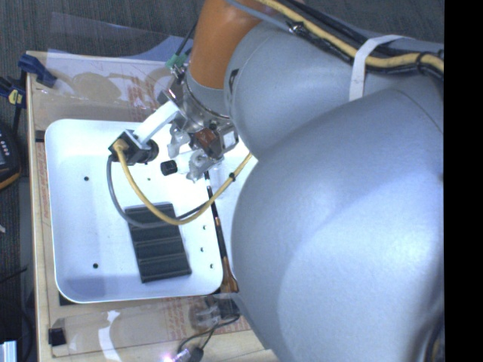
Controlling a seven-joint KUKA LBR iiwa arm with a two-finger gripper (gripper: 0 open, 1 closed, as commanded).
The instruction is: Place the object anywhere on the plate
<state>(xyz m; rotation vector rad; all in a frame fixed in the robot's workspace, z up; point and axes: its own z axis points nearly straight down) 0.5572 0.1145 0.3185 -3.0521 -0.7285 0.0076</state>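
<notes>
Hanging over the white bin [75,202], I must reach the dark ribbed block [158,243] below my gripper [189,153].

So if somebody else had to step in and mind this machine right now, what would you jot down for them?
Gripper: low over the upper part of the left white bin; whether its fingers are open or shut cannot be made out, and nothing shows between them.
Things: a dark ribbed rectangular object lies flat on the bin floor, below the gripper and apart from it. A yellow cable loops down from the wrist over the object's upper edge.
Done: nothing that can be confirmed.
Left: pick up the object and place it on the plate. The big grey arm covers the right side of the bench.
</notes>
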